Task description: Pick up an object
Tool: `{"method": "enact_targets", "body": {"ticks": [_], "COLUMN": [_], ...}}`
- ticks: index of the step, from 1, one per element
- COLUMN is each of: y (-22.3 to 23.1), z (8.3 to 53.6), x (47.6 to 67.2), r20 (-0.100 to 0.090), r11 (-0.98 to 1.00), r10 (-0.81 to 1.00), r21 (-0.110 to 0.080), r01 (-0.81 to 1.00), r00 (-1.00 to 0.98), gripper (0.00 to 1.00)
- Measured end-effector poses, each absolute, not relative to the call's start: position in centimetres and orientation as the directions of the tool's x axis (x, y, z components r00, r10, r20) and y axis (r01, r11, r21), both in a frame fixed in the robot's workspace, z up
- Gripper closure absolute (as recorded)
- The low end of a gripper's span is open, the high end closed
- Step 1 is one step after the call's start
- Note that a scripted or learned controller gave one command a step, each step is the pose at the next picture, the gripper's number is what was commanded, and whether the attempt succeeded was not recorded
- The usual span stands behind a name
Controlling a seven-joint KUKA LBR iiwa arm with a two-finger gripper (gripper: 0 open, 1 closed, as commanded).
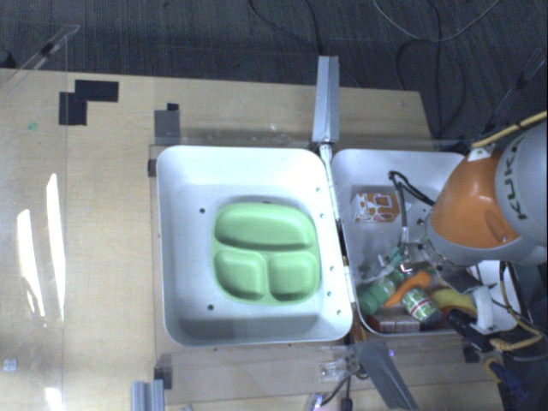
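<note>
arm (479, 208) over right bin (360, 165) | gripper (409, 259) low amid clutter, grip state: cannot tell | green bottle (375, 296), can (419, 305), banana (452, 299) at near edge, partly hidden | green tray (265, 251) in left bin (180, 229)

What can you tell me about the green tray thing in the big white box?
The green tray is pale green and looks like smooth plastic. It has rounded corners and three dips: one long dip across the far side and two smaller ones side by side nearer the camera. Nothing lies in the dips. It lies flat, right way up, near the middle of the left white bin, resting on the bin's floor. It touches none of the bin's walls, and nothing else touches it.
</note>
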State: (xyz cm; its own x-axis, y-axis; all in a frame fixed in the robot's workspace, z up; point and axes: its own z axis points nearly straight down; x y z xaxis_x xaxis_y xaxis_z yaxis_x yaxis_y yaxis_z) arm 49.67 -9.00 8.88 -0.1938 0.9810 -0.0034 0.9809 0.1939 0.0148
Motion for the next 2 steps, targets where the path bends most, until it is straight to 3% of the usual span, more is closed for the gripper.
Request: {"method": "enact_targets", "body": {"ticks": [1, 2], "y": [-8.9, -9.5], "z": [9.8, 13.6], "x": [50.0, 49.1], "r20": [-0.003, -0.001], "r11": [0.197, 0.196], "r10": [0.980, 0.981], "r21": [0.019, 0.003], "r01": [0.980, 0.981], "r00": [-0.197, -0.196], "gripper": [1.00, 1.00]}}
